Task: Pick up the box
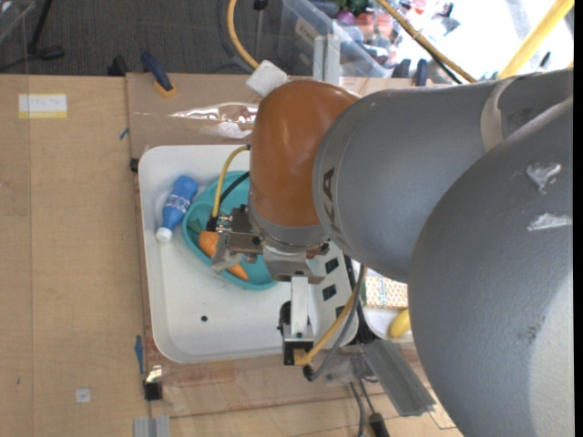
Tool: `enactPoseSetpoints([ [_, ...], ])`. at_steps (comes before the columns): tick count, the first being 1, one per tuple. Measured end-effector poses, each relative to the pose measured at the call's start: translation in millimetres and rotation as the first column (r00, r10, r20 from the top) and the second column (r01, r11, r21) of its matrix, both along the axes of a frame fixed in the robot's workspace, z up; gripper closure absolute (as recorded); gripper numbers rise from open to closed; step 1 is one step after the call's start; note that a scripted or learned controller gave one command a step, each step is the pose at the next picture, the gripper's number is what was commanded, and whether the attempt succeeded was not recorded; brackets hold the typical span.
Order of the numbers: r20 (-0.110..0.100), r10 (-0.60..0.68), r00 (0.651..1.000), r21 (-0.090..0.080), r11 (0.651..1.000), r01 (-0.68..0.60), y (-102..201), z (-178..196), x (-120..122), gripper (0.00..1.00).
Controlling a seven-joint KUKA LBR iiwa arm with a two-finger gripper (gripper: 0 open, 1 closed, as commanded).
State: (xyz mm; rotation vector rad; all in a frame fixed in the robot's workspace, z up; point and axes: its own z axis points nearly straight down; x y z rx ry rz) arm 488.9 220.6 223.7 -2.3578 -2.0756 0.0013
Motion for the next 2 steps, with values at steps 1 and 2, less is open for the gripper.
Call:
enactPoseSetpoints([
  [1, 0.010, -0.011, 1.000, 0.008, 1.000, 0.011, 6.4, -132.8, -7.0, 0.00],
  [2, -0.021, 0.029, 0.999, 0.010, 1.000, -0.029, -71.7, -135.5, 32.9, 0.00],
])
